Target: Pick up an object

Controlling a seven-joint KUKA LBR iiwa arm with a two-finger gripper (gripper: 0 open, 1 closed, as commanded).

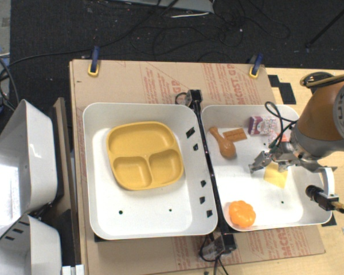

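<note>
- The gripper [268,164] hangs low in the right bin [241,219], its fingers spread apart with nothing between them.
- A yellow block [277,177] lies just beside it, on the near side, looking the closest thing to take.
- I'd centre the fingers over the block before closing.
- The orange ball [242,213] sits nearer the front; the wooden spoon [225,142] lies farther back.
</note>
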